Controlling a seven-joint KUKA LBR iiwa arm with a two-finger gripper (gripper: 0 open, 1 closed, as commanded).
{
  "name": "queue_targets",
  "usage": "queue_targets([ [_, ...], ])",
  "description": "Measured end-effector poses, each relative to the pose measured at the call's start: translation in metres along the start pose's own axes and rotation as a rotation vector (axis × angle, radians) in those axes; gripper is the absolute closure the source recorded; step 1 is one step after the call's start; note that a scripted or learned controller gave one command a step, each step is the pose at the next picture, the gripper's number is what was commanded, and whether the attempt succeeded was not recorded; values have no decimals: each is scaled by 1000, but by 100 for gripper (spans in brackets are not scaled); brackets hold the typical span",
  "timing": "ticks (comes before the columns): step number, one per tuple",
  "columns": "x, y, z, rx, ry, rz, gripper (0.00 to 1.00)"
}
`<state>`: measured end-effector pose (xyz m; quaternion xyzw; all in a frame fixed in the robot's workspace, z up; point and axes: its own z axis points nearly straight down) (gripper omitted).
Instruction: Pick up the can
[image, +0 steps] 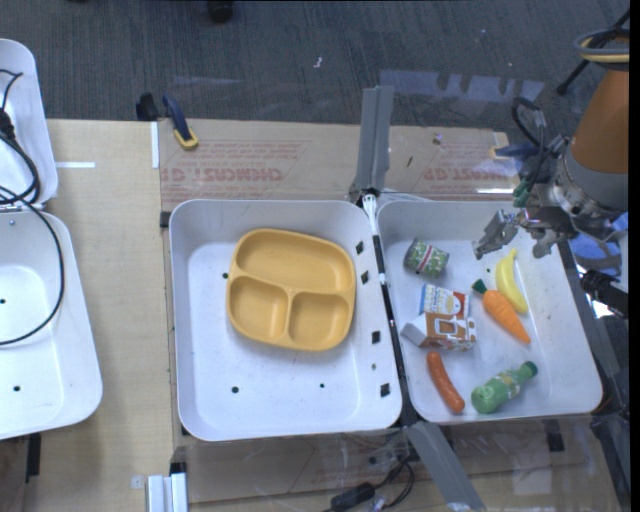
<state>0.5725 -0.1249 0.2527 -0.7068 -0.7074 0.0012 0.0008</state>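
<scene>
Green-labelled can (427, 259) lay on its side in the right bin (575, 395), upper left area, near the milk carton (443, 318). Hand (520, 232) hovered open above the banana (512, 281), empty. Risk: can could roll away from closing fingers, or they could catch the carton.

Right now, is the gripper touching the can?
Apart. The camera view shows bare white bin floor between the gripper and the can, which lies to its left.

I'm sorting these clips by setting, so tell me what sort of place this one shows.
Most likely a robotics lab's pick-and-place bench: a robot arm with its gripper over the right white bin of toy groceries, including a can, beside the left bin holding a yellow divided plate.
</scene>
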Motion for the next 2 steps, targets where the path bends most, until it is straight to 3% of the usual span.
queue_targets([
  [1,24,53,104,2,0,10,0],
  [2,30,47,162,1,1,211,0],
])
